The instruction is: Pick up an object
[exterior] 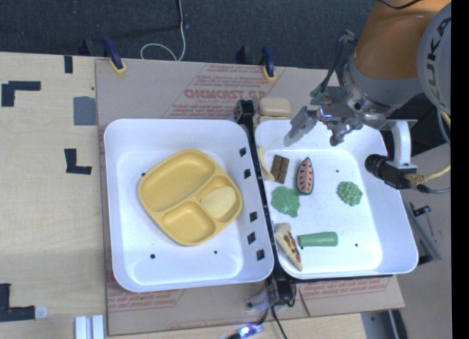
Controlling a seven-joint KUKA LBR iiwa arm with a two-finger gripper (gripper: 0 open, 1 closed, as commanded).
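At the near edge of the right bin, about six o'clock within it, lay a pizza slice against the divider wall and, just beside it, a green cylinder lying on its side. Further in, around the bin's centre, sat a green leafy piece, a brown chocolate bar, and a watermelon slice standing just beside the bar, with a green broccoli floret well apart at three o'clock. The left bin held a yellow divided plate.

Farther back, at twelve o'clock over the right bin, the gripper hung above the bare floor near the far wall. Its two fingers stood spread well apart, with nothing between them. No object had been chosen beyond doubt, but the bar and the watermelon slice lay nearest, toward seven o'clock from the fingertips.

To do the step well, the arm probably needed to travel toward six or seven o'clock and come down squarely over a single piece. The watermelon slice and the bar sat close together, so a careless descent risked a finger landing on the neighbour. The broccoli floret or the cylinder looked like the cleaner targets, each with free floor on both sides. For the cylinder, closing across its narrow width rather than along its length seemed wise.

Beyond the bin, a tan block rested on the cardboard.
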